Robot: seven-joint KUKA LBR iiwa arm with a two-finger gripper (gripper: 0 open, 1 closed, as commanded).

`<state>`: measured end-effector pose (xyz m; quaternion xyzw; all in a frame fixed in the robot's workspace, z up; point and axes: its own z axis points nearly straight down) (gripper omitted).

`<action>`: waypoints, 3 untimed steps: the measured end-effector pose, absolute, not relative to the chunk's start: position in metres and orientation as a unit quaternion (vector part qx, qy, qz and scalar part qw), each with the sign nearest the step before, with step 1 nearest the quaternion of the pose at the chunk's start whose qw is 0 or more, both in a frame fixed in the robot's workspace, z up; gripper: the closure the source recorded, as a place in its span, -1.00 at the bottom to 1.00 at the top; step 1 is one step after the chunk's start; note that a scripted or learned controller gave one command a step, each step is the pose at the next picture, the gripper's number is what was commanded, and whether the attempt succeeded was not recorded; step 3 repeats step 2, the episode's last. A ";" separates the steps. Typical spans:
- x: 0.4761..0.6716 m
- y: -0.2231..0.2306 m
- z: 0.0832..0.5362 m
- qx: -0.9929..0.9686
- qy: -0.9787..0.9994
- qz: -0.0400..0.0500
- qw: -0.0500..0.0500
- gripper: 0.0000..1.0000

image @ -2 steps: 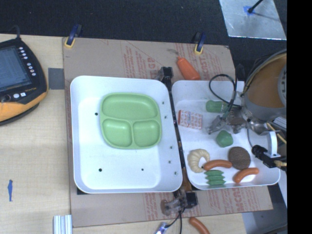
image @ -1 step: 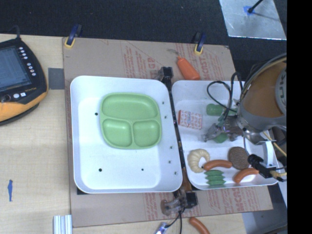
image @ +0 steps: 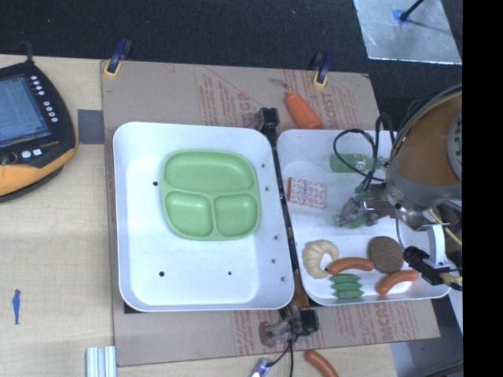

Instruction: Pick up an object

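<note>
My gripper point(image: 354, 213) is low inside the right bin point(image: 292, 144), just left of the arm's grey wrist. A green piece point(image: 364, 219) shows right beneath it; whether it is gripped cannot be made out. A red and white packet point(image: 306, 192) lies to the gripper's left. Another green item point(image: 346, 162) sits behind it near the cables. Along the bin's front lie a pale croissant point(image: 317, 256), a red sausage point(image: 350, 265), a green ridged piece point(image: 346, 287), a brown round cookie point(image: 385, 253) and a second sausage point(image: 394, 281).
The left bin point(image: 134, 210) holds a green divided plate point(image: 211, 192). An orange carrot point(image: 302, 111) lies on the cardboard behind the right bin, and a sausage point(image: 323, 362) in front. A teach pendant point(image: 27, 128) sits far left. Black cables point(image: 357, 141) loop over the right bin.
</note>
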<state>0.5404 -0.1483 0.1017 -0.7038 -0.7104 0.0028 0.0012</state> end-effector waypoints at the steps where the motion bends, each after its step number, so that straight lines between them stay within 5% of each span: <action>1: 0.532 -0.126 0.161 -0.705 -0.709 0.001 0.000 1.00; 2: 0.546 -0.045 0.241 -0.705 -0.709 0.000 0.001 1.00; 3: 0.546 -0.045 0.241 -0.705 -0.709 0.000 0.001 1.00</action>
